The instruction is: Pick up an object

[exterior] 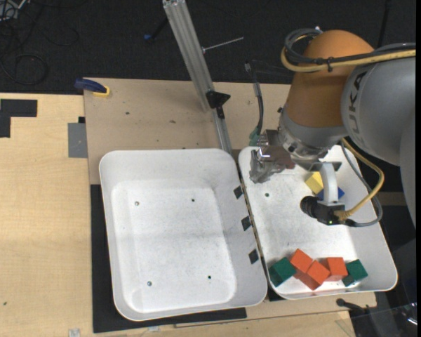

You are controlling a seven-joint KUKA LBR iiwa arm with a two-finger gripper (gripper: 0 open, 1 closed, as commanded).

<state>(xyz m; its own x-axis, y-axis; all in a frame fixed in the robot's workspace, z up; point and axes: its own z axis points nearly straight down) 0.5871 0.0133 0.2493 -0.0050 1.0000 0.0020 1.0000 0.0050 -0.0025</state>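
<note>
Blocks (316, 267) sit bunched at the right bin's (379, 258) near edge: two green, three orange-red, touching, the row running left to right along the rim. A yellow block (314, 182) lies farther back, partly under the arm (337, 97), beside something blue. Gripper (261, 166) hangs over the bin's far left corner, nothing visibly in it; whether it's open, can't tell. Left bin (126, 181) alongside.

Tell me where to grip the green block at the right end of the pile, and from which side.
Take the green block from above, across its free faces. It lies low in the right bin's near corner, an orange block touching its left side and the rim close by, so a sideways approach looks blocked. The claw is far off at the bin's back.
</note>
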